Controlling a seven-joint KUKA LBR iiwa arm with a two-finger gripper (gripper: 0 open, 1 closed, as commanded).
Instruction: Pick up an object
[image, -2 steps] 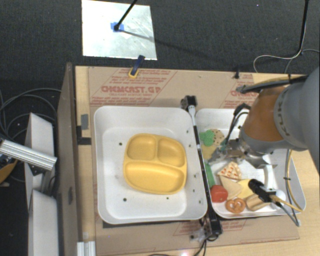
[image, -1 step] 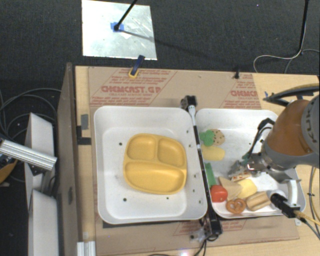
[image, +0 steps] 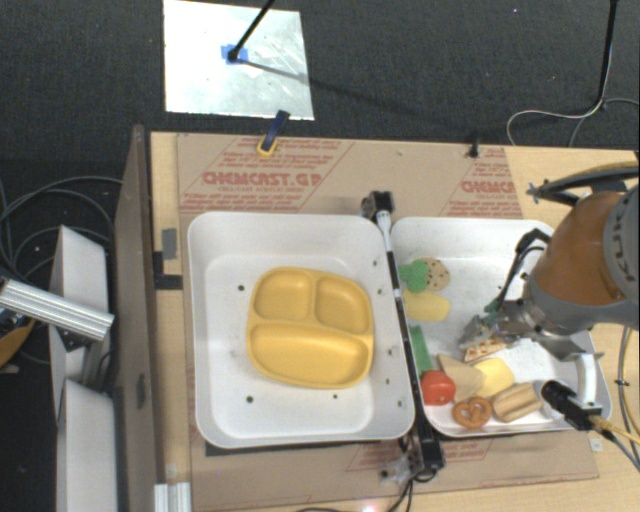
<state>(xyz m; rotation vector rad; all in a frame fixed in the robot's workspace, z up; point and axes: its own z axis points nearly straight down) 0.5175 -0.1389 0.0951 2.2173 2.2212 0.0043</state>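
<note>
A: Where is the pincer (image: 487, 335) seen?
B: Lowered inside the right bin (image: 470, 235), just above the toy food pile; a cracker-like piece (image: 484, 349) is touched, grip state cannot be told.
A: The rest?
B: Tomato (image: 437, 387), pretzel (image: 471, 411), bread roll (image: 515, 401) are found below it. Yellow divided tray (image: 311, 326) is placed in the left bin (image: 220, 300).

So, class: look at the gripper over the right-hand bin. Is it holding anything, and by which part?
It cannot be told. The gripper sits low over a small pale item in the right bin, but no grasp shows.
</note>
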